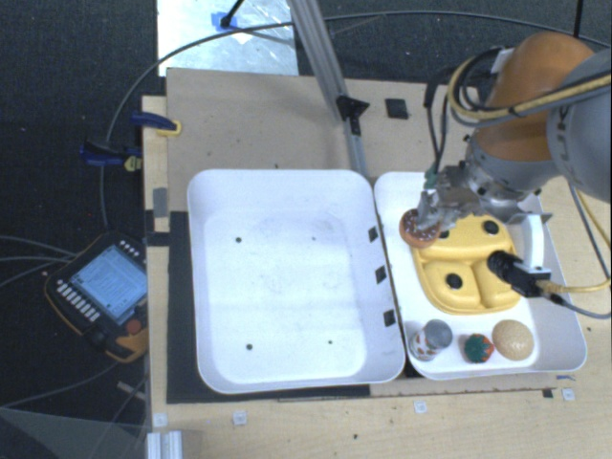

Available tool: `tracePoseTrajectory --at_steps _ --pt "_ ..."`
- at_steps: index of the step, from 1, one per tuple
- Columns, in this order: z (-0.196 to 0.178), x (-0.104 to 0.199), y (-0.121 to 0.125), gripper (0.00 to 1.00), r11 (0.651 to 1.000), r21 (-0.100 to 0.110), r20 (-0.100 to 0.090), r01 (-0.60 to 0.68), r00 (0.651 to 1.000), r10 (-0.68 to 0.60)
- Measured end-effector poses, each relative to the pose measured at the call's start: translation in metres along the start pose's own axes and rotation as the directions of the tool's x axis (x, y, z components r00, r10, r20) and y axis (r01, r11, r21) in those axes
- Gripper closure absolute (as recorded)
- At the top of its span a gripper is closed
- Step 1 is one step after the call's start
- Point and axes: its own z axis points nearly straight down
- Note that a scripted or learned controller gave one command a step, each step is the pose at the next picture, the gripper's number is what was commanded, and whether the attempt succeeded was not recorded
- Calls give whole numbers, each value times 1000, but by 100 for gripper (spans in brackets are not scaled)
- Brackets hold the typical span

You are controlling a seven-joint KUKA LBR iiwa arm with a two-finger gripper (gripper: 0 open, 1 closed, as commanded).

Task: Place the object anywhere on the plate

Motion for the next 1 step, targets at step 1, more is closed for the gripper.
tracePoseTrajectory --at_steps 1 --pt "-3 53 20 100 1000 -1 -1 -1 1000 1"
